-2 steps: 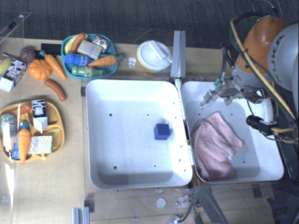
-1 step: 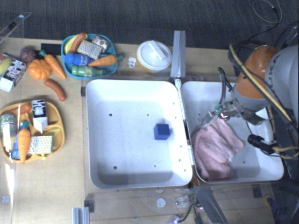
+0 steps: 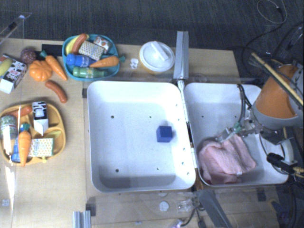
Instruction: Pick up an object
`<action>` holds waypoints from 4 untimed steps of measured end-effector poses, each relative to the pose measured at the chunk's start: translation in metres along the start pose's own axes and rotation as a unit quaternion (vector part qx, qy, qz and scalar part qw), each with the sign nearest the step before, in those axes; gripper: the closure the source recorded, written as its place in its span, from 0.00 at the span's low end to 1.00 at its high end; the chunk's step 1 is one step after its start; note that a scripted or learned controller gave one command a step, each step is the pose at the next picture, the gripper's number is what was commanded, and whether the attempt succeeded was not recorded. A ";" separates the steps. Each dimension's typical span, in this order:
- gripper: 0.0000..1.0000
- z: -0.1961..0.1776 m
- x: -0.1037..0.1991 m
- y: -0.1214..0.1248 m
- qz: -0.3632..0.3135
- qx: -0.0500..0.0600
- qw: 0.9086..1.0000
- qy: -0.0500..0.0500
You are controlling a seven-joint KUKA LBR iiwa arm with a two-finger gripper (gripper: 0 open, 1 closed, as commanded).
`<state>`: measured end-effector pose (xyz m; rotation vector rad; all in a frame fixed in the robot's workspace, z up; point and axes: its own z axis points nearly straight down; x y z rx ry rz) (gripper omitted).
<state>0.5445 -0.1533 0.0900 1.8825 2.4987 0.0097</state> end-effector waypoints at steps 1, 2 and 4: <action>0.00 -0.001 -0.001 -0.054 -0.036 -0.002 0.999 -0.001; 1.00 -0.014 -0.001 -0.050 -0.036 -0.007 0.999 -0.003; 1.00 -0.168 0.009 -0.054 0.087 0.006 0.996 0.002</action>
